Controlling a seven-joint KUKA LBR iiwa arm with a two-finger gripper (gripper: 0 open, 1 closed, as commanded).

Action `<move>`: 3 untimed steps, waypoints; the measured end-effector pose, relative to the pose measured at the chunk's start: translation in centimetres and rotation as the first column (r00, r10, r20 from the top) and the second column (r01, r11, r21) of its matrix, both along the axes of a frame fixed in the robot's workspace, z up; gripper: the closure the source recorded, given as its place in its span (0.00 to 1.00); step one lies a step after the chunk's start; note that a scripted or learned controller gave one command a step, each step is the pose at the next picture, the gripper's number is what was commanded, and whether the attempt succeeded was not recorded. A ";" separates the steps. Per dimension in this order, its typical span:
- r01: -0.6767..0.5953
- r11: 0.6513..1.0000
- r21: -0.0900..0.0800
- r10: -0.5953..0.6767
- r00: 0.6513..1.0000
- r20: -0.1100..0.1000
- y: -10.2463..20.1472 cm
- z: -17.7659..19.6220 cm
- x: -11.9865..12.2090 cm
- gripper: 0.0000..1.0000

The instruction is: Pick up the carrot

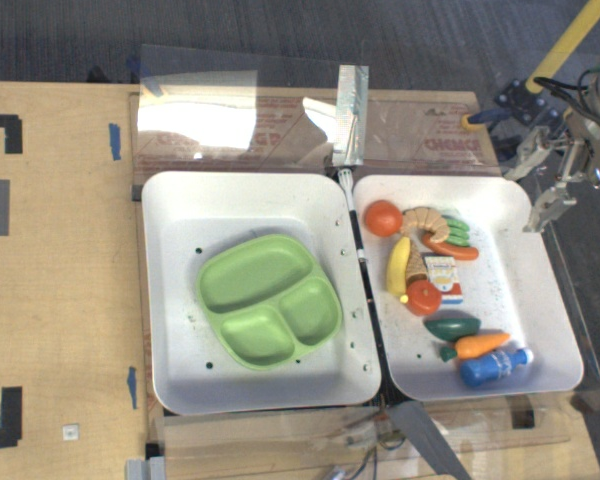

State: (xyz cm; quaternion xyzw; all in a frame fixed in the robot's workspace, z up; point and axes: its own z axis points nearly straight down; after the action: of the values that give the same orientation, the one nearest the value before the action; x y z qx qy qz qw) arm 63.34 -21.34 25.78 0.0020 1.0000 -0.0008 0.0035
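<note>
Two white bins sit side by side on the bench. Nearest in the right bin (555, 313) lies a blue bottle (492, 366), and touching it just behind is the carrot (480, 345), lying on its side, with a dark green vegetable (452, 325) just beyond. Farther back is a cluster: a small red tomato (424, 297), a yellow banana (398, 265), a small carton (441, 271), a larger red tomato (382, 218). The left bin (170, 268) holds a green divided plate (269, 299). Farthest off, the gripper (550, 204) hangs over the right bin's far right corner, well apart from the carrot; whether its fingers are parted or closed I cannot tell.
</note>
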 end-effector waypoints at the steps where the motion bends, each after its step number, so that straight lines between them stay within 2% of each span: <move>1: 0.007 1.000 0.005 -0.007 1.000 -0.013 1.8 -14.1 0.2 0.00; 2: -0.146 0.989 -0.003 0.146 0.989 0.006 3.3 -16.9 -6.6 0.00; 3: -0.194 0.981 -0.004 0.194 0.981 0.005 2.2 -16.8 -13.8 0.00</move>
State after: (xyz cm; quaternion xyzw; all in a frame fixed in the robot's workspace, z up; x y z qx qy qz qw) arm 49.56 -19.11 8.98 -0.0955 0.9954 -0.0021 0.0062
